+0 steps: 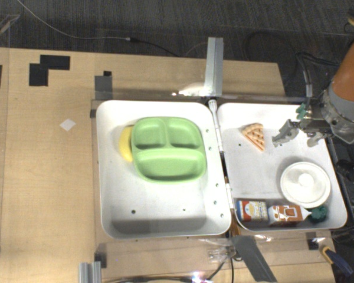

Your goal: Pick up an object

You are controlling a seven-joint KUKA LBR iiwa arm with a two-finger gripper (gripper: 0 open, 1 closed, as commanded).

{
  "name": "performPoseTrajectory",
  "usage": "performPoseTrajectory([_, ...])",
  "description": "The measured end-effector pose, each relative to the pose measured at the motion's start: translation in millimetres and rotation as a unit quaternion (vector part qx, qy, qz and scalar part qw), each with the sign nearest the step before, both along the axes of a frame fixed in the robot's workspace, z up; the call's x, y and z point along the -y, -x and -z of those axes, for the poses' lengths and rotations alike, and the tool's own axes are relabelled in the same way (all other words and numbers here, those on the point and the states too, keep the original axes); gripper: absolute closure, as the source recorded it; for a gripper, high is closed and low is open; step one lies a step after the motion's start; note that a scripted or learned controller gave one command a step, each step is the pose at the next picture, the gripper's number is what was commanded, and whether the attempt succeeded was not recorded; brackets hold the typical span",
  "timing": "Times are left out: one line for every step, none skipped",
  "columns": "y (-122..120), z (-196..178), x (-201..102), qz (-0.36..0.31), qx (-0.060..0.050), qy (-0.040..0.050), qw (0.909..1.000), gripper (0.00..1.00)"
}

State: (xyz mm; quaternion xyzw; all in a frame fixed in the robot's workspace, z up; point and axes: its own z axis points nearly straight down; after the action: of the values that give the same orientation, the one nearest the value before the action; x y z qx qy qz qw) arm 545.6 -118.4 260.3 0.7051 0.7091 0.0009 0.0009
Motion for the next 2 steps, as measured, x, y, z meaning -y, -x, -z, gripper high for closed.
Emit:
performPoseTrajectory([-25, 71, -29, -0.13, 0.0, 0.0003, 0.9915, 0.0])
performPoseTrajectory([-84, 156, -30, -0.053, 0.008, 0.0015, 0.9986, 0.0])
